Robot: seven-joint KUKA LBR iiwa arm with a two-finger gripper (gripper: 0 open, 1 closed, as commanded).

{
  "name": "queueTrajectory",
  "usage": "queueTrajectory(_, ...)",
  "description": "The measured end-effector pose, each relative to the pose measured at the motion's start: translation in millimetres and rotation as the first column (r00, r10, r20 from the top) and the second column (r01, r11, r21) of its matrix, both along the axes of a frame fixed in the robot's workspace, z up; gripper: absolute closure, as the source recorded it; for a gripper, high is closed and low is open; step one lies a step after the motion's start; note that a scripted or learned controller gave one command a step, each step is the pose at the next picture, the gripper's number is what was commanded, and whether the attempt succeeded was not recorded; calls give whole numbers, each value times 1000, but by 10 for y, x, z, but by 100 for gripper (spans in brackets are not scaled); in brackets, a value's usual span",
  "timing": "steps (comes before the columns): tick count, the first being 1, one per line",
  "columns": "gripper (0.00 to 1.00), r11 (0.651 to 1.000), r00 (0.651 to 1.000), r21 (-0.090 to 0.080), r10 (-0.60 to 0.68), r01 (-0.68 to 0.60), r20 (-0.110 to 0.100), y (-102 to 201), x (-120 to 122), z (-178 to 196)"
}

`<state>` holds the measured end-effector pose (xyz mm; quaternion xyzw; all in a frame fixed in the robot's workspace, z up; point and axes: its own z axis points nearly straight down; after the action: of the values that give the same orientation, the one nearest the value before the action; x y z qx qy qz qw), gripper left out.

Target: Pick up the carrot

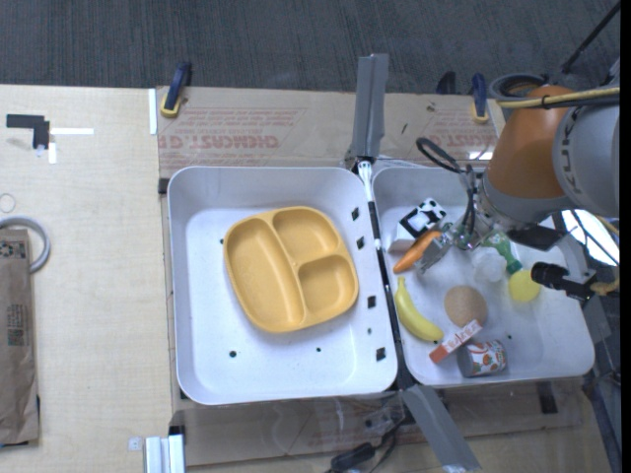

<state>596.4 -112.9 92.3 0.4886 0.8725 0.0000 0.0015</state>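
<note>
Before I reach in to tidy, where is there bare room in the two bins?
Left bin: bare floor all around the yellow divided plate, widest along its front and left walls. Right bin: crowded. The carrot, banana, brown ball, can, lemon and end effector fill it; one bare patch lies between lemon and can.

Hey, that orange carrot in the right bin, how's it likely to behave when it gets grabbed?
The carrot looks like a smooth, tapered toy, so probably stiff and light. Its round sides may slip or roll. The gripper sits at its thick end, so the tip might swing.
</note>
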Motion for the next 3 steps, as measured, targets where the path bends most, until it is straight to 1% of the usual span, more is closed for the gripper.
queueTrajectory(1,0,984,984,-2,179,-179,2,-477,500,230)
queueTrajectory(2,0,934,934,-5,356,-356,2,53,336,22)
queueTrajectory(3,0,950,950,0,311,-311,-2,-371,-491,630)
